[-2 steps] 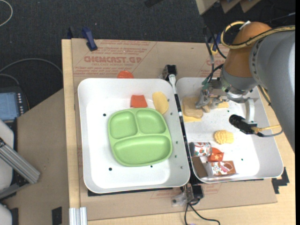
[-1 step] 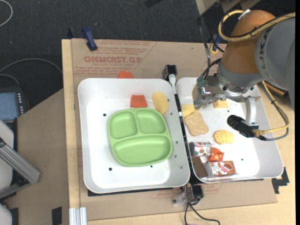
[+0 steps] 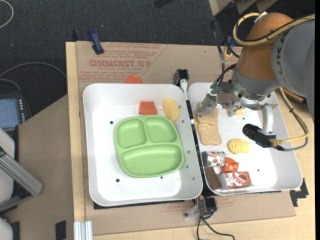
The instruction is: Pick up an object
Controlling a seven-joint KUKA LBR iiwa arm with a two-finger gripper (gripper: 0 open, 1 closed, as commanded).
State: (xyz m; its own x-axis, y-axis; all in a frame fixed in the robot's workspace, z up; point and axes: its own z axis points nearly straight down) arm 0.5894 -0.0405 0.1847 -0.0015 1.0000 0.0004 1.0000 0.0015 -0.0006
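My gripper point(image 3: 219, 103) hangs over the far left part of the right bin point(image 3: 285, 176), under the grey arm with its orange band. Just below it lies a tan slice of toast point(image 3: 209, 133), with a smaller tan piece point(image 3: 204, 117) at the gripper's left side. I see nothing held. A yellow ridged pastry point(image 3: 238, 145) lies in the middle of that bin. At its near left sit a red and white can point(image 3: 216, 159), a small red carton point(image 3: 230, 166) and a brown packet point(image 3: 239, 179).
The left bin point(image 3: 97, 134) bears a green divided plate point(image 3: 148, 146), with a red block point(image 3: 147, 107) and a pale yellow piece point(image 3: 171, 109) behind it. A black clip point(image 3: 180, 76) sits at the far end of the rim between the bins.
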